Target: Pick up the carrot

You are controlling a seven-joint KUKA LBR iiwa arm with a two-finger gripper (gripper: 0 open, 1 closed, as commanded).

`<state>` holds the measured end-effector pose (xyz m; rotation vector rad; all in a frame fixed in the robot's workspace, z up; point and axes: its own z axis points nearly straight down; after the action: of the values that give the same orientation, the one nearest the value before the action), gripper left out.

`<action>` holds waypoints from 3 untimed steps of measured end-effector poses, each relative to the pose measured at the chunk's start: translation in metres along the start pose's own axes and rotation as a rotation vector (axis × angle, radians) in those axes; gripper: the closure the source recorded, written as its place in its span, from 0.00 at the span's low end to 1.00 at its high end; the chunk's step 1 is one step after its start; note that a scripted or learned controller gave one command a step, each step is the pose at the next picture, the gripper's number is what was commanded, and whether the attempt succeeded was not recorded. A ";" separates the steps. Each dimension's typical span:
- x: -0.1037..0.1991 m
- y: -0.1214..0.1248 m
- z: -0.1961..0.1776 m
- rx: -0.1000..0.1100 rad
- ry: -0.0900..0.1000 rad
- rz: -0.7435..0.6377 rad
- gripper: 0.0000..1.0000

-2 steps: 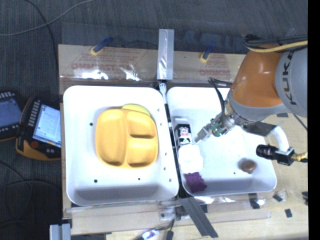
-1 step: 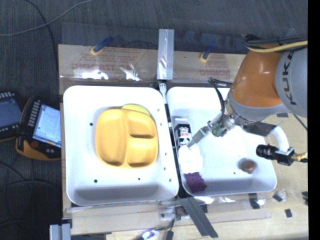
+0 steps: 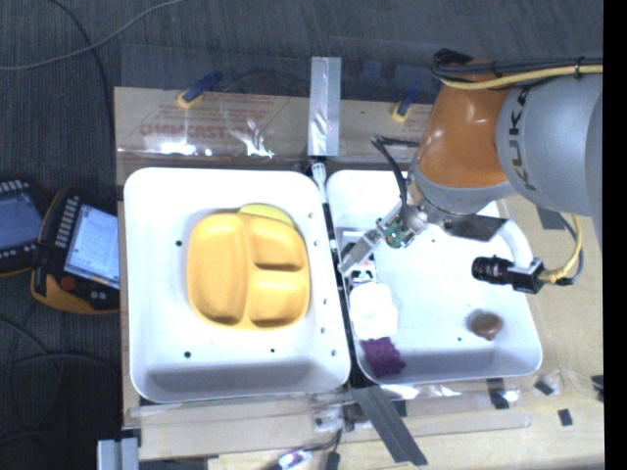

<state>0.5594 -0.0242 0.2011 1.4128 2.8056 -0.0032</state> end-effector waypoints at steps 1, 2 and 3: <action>-0.012 0.027 -0.039 0.001 0.000 0.271 0.00; 0.080 -0.032 0.019 0.003 0.004 0.255 0.00; 0.095 -0.024 0.018 0.001 0.002 0.126 0.00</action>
<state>0.4837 0.0381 0.1829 1.5873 2.7132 -0.0039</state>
